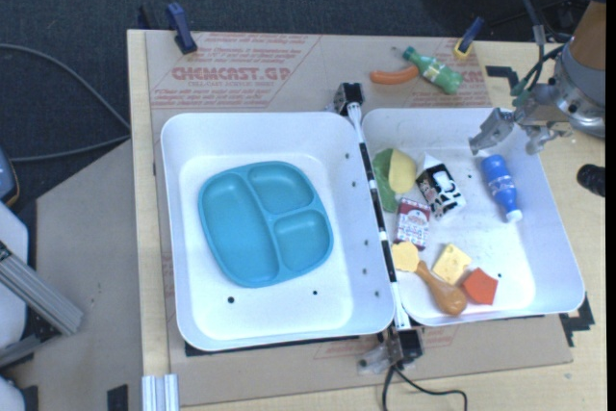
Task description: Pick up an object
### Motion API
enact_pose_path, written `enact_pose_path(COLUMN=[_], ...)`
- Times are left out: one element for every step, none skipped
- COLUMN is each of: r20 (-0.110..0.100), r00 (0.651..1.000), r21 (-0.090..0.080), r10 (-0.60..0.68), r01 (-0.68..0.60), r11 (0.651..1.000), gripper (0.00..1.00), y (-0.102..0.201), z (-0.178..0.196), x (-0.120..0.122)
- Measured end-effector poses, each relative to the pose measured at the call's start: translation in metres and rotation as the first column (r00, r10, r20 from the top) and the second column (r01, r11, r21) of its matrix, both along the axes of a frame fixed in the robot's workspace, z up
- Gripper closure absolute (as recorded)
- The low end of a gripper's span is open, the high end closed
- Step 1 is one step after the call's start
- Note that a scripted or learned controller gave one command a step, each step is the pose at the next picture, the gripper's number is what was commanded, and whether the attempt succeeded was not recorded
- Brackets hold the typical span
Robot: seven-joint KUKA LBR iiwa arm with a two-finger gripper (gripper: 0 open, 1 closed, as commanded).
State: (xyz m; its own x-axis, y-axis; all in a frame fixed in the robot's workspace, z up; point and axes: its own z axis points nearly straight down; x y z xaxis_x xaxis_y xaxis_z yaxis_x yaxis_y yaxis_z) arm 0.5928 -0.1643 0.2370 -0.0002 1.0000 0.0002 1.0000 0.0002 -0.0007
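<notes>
Your claw [510,125] hangs spread, gripping nothing, over right bin [563,250] at approx 1 o'clock. Blue bottle [500,187] lies just below at 6, untouched. Pick not begun: descent, grip, lift all remain.

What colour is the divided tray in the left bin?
Light blue, a turquoise shade; the divided tray shows clearly in the camera view.

Just below the grey metal gripper [508,132] fingers lies a glossy blue plastic bottle [499,185]. Farther left, a matt turquoise plastic divided tray [266,222] sits in a smooth white plastic bin [183,154].
</notes>
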Motion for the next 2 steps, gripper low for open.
enact_pose_path(r20=[0.008, 0.007], r00=[1.000, 1.000], r21=[-0.003, -0.001], r10=[-0.001, 0.000], r01=[0.001, 0.000], r11=[1.000, 1.000], gripper=[0.00, 0.00], y=[0.027, 0.057], z=[-0.149, -0.149], x=[-0.021, 0.048])
